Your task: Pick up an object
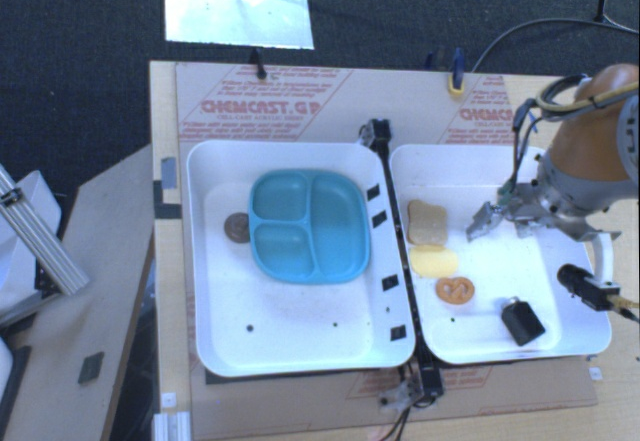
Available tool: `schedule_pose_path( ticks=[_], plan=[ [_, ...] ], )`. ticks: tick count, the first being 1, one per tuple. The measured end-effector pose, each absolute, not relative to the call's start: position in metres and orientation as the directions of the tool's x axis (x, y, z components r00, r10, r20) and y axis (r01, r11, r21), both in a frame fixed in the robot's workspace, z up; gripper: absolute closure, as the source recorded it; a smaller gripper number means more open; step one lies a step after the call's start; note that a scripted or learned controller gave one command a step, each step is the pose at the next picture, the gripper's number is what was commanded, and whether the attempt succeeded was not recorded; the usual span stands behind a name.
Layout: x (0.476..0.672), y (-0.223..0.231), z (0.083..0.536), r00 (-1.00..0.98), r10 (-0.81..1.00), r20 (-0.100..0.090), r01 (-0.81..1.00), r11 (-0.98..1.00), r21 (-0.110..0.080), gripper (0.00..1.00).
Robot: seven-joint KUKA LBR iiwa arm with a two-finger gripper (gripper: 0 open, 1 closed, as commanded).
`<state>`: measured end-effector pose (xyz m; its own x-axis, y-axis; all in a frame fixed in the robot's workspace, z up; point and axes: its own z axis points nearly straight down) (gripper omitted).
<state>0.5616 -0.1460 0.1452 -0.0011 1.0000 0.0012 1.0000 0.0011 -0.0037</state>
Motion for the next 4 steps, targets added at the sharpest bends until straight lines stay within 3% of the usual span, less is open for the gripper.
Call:
schedule_pose_path(
  ticks=[1,2,4],
  plan=[
    [0.568,-0.138,0.095,-0.004,1.000,0.001,1.000,0.004,-0.003,0.00],
    [0.569,-0.139,0.109,-0.004,1.000,-0.001,1.000,0.004,0.003,1.00],
    [0.563,-0.139,0.214,-0.005,1.000,-0.002,1.000,0.005,0.007,1.00]
  ],
)
